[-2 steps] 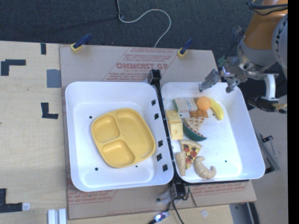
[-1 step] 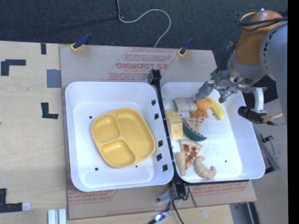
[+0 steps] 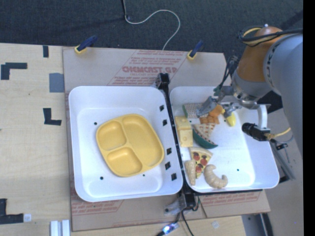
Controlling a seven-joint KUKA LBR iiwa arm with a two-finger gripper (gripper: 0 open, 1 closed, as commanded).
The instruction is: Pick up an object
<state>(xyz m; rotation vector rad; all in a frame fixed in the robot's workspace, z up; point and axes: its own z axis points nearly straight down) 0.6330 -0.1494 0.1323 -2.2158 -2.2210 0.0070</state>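
Note:
My gripper (image 3: pixel 208 107) hangs low over the back of the right bin (image 3: pixel 256 173), right above a small orange toy food piece (image 3: pixel 213 116). Whether it touches that piece I cannot tell. Close by lie a small yellow piece (image 3: pixel 230 120), a waffle-patterned wedge (image 3: pixel 206 129) and a dark green curved piece (image 3: pixel 203 141). A pale yellow cheese block (image 3: pixel 184 132) lies along the bin's left wall. Toward the front sit a pizza slice (image 3: pixel 200 160), a tan bread stick (image 3: pixel 189 171) and a tan croissant-like piece (image 3: pixel 215 177).
The left bin (image 3: pixel 83 107) holds a yellow three-compartment plate (image 3: pixel 130 144). The grey arm with its orange band (image 3: pixel 256 58) enters from the upper right, with a black fitting (image 3: pixel 256 131) and cables over the right bin's right edge. A white cable (image 3: pixel 147 18) lies behind the bins.

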